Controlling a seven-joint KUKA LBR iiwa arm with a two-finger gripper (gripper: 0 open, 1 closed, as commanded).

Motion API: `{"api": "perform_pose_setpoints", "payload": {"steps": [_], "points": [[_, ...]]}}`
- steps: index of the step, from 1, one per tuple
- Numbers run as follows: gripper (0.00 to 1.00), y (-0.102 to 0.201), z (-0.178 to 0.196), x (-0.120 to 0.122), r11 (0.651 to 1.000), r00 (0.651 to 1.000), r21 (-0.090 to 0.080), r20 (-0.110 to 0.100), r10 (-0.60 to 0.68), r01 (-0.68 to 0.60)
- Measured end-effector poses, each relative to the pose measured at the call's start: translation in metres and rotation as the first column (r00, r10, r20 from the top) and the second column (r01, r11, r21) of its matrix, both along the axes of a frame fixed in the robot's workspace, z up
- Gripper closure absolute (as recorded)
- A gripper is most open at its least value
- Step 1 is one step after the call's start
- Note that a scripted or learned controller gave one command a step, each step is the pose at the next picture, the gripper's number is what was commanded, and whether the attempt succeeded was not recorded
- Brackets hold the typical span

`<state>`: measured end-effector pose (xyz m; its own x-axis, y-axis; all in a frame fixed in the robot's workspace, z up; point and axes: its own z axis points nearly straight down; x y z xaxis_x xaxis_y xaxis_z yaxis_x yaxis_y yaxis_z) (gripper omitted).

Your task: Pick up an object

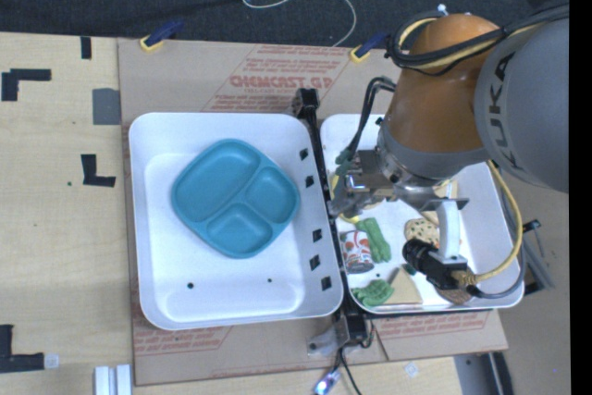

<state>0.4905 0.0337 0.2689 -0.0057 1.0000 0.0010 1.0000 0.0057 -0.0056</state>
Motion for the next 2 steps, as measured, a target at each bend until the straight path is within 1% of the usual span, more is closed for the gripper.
{"api": "perform_pose_setpoints", "payload": {"steps": [1, 2], "points": [[1.0, -0.033, 0.145, -0.006, 1.0, 1.0, -0.001, 0.02, -0.006, 0.006], [1.0, 0.009, 0.136, -0.007, 1.0, 1.0, -0.001, 0.004, -0.001, 0.001]]}}
